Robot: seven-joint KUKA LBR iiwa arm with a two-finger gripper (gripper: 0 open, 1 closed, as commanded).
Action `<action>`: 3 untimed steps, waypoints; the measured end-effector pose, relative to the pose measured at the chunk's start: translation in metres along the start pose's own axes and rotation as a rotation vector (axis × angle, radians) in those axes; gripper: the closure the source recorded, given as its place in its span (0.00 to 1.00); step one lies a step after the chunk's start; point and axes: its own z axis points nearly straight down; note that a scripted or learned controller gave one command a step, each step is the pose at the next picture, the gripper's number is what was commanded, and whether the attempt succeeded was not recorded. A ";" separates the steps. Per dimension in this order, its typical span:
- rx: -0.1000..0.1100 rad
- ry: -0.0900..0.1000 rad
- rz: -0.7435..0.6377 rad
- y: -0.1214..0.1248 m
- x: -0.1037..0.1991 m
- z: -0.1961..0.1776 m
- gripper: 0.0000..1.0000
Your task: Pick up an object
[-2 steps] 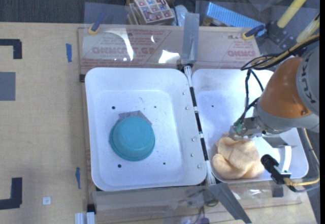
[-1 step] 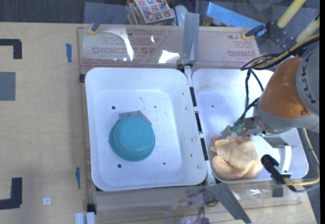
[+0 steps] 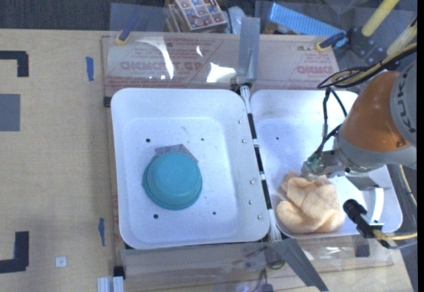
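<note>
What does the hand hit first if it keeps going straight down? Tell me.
Most likely the tan cloth in the right bin. The hand sits at the cloth's upper edge, pointing down. Height above it is unclear, so it may already touch.

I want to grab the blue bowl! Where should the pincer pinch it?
The bowl seems to lie upside down, its round bottom up, so there is no open rim to pinch. Probably best to come straight down from above and squeeze across its sides; the left bin leaves room all around.

Bright overhead light; glare on clear panel [image 3: 179,62] behind bins, whites blown out, img slightly soft.
</note>
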 end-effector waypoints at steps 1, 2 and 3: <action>0.000 0.000 0.000 0.000 0.000 0.000 0.00; 0.000 0.000 0.000 0.000 0.000 0.000 0.00; 0.000 0.000 0.000 0.000 0.000 0.000 0.00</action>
